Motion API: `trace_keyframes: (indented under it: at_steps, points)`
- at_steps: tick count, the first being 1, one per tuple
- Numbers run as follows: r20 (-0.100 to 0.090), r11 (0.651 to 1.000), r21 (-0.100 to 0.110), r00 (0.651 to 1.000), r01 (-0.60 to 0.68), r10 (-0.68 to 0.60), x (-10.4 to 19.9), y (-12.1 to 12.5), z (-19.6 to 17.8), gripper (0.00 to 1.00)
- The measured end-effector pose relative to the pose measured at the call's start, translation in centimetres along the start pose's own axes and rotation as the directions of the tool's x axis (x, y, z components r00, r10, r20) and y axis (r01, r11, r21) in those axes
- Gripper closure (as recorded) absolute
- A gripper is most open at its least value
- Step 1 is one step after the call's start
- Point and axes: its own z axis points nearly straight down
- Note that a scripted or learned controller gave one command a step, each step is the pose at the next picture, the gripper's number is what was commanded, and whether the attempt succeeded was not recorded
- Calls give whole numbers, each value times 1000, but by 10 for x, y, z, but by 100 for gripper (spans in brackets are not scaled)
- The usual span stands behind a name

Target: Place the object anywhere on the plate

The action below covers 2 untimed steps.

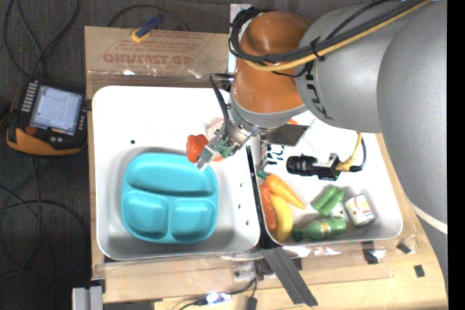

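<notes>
Looking down on the bench, the grey arm [407, 62] sweeps in from 3 o'clock, its orange band [269, 69] sitting over the seam between the two bins. The gripper [212, 153] is down low in the left bin [145, 112], right of centre. Just beside its tip, at its 9 o'clock, is the red-orange object [195, 147], small and rounded. Is the pincer apart or together? I cannot tell, because the wrist blocks the line of sight. I also cannot tell whether the object is clamped or merely next to the tip.

The turquoise plate [171, 196], with one long compartment across the top and two smaller ones below, fills the bin's 7 o'clock corner. The object sits at the plate's 1 o'clock, right at the upper rim. Whether it overlaps that rim or sits just off it is too close to call.

In the right bin [389, 218], a carrot [282, 189] lies at 9 o'clock against the dividing wall, with a banana [283, 218] just below it at 7 o'clock. Two green pieces [328, 198] sit near the centre, a green bottle [320, 230] lies on its side at 6 o'clock, and a small white carton [359, 209] is at 4 o'clock.

Off the bench at 9 o'clock rests a handheld controller [47, 116], and a cardboard sheet [156, 54] lies at 12 o'clock of the left bin.
</notes>
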Motion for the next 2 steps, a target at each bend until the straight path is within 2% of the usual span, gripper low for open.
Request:
trace_keyframes:
  at_steps: [1, 2]
  points:
    - [1, 960, 0, 960, 281, -281, 26, -2, -23, 100]
    - [0, 960, -1, 960, 281, -281, 27, -2, -23, 0]
